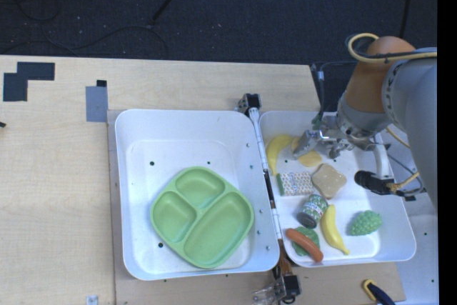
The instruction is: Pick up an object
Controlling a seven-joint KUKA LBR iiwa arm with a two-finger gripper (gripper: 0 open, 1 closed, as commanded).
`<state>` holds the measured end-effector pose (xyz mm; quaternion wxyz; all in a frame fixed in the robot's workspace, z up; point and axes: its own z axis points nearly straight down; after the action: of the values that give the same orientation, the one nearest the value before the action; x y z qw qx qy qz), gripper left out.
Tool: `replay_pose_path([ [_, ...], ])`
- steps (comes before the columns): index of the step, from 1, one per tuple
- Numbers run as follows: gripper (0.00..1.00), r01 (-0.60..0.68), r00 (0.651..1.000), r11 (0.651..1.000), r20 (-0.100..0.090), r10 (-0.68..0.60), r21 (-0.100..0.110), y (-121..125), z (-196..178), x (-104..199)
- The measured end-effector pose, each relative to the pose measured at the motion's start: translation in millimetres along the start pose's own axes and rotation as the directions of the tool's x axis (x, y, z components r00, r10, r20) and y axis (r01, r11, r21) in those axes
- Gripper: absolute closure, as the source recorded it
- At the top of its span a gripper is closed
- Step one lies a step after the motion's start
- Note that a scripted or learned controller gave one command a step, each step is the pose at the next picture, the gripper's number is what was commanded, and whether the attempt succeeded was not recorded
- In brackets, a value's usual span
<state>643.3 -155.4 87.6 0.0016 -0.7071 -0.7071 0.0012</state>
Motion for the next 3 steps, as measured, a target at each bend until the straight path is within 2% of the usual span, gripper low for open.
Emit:
replay_pose_path([
  [1, 0.0, 0.0, 1.0, 1.0, -0.002, 0.0, 0.002, 0, 0, -38],
  [2, 0.0, 0.002, 1.0, 1.0, -0.003, -0.002, 0.003, 0, 0, -39],
  [3, 1.0, 0.004, 1.0, 1.0, 0.0, -0.004, -0.002, 2, -12, -39],
])
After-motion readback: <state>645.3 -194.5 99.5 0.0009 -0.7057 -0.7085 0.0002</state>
